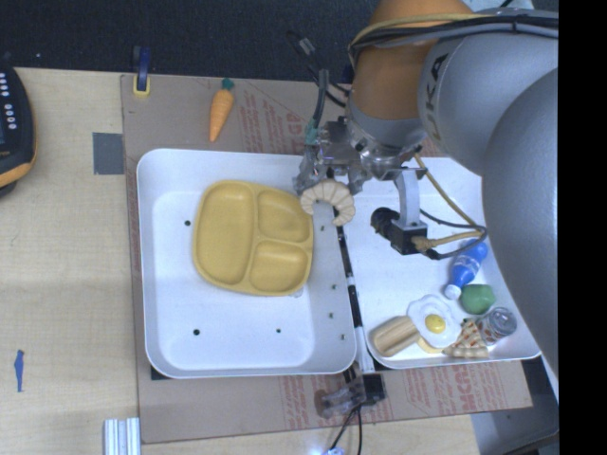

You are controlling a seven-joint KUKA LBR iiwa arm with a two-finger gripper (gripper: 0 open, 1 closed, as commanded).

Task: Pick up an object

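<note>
A pale, ridged croissant-like toy point(329, 201) hangs over the divide between the two white bins. My gripper point(330, 180) sits directly above it, its dark fingers point(309, 171) closed in on the toy's two sides. The grey arm with its orange band point(410, 45) comes in from the upper right and hides the back of the right bin point(398, 282).
A yellow divided plate point(252, 235) lies in the left bin point(161, 282). The right bin's front corner holds a blue bottle point(465, 264), a green piece point(477, 298), a fried egg point(432, 318), a bread roll point(395, 335) and a small jar point(500, 323). A toy carrot point(220, 110) lies behind the bins.
</note>
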